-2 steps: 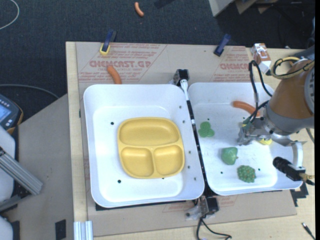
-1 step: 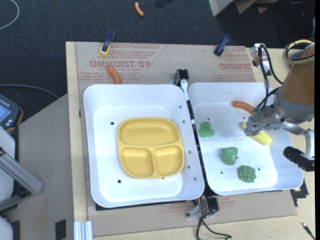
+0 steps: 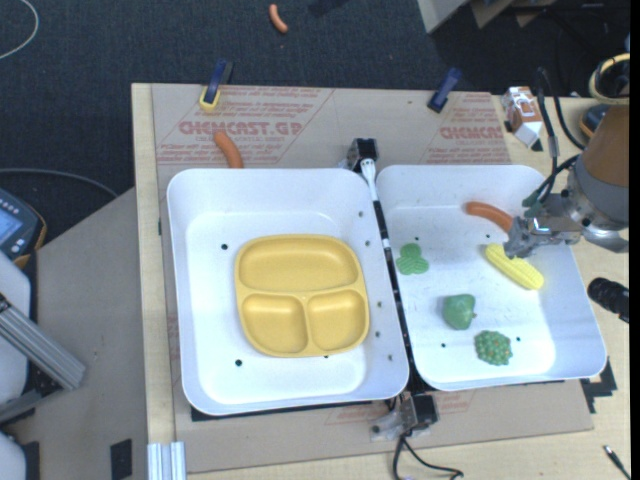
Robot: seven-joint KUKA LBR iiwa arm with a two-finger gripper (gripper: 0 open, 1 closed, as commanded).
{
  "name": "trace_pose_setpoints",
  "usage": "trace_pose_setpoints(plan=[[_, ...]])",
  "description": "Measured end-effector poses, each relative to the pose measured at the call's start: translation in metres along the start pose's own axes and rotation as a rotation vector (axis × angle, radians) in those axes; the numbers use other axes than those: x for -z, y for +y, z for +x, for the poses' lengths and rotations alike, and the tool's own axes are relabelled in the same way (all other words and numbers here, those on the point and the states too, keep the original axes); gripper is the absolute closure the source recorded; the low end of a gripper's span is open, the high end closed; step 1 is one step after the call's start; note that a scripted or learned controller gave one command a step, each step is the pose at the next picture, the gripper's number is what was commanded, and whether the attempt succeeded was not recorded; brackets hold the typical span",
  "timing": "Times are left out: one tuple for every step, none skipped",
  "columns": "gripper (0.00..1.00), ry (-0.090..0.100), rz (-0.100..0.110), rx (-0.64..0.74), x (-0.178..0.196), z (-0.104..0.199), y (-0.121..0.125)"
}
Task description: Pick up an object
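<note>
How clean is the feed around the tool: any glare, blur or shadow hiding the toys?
Camera view: even lighting, soft shadows; the white right bin looks bright, without hiding the yellow corn, orange hot dog or green toys; tool slightly soft, its detail hard to read.

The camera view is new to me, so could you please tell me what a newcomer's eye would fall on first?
First the yellow divided plate, lying alone in the left bin. Next the toy food scattered in the right bin: an orange sausage, a yellow corn cob and three green pieces. The gripper hangs just over the sausage and corn at that bin's right side.
</note>
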State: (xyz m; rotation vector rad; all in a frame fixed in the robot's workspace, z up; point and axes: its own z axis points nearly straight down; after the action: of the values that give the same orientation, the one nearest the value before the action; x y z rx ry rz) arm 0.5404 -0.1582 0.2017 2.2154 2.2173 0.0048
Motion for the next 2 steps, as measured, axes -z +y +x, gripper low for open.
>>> trace_pose_setpoints(plan=[[1.00,0.000,0.001,0.000,0.025,0.000,0.001],[1.00,0.002,0.002,0.005,0.033,0.053,0.027]])
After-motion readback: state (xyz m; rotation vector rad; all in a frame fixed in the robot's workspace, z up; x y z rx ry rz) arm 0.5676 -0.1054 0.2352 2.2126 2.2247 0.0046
